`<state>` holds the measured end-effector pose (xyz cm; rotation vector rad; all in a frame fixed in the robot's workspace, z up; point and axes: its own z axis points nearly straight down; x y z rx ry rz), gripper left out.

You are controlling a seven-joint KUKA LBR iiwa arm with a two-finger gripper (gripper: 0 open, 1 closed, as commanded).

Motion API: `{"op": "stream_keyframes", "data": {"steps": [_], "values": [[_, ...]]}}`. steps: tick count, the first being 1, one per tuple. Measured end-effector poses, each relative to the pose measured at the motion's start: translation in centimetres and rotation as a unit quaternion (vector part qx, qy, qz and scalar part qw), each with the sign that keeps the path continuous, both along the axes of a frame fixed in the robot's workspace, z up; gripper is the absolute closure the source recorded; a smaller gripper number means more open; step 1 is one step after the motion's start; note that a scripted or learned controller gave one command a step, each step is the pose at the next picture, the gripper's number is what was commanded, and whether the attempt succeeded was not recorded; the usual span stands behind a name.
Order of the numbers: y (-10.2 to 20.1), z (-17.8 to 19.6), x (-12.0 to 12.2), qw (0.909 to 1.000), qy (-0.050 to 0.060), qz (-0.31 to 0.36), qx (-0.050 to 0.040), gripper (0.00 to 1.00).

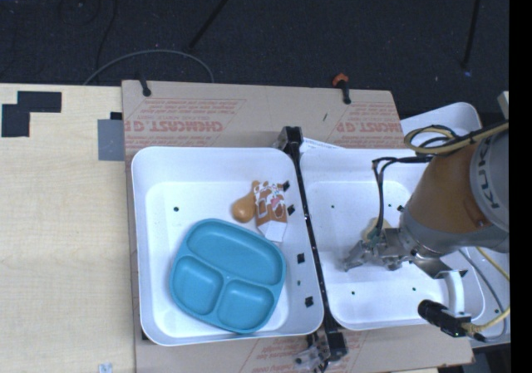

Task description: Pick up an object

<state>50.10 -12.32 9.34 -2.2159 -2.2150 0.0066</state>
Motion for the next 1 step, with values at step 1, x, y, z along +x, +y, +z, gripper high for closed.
{"op": "stream_keyframes", "data": {"steps": [1], "values": [[-0.18, 1.28, 0.07, 1.0, -0.001, -0.003, -0.0004, 1.0]]}}
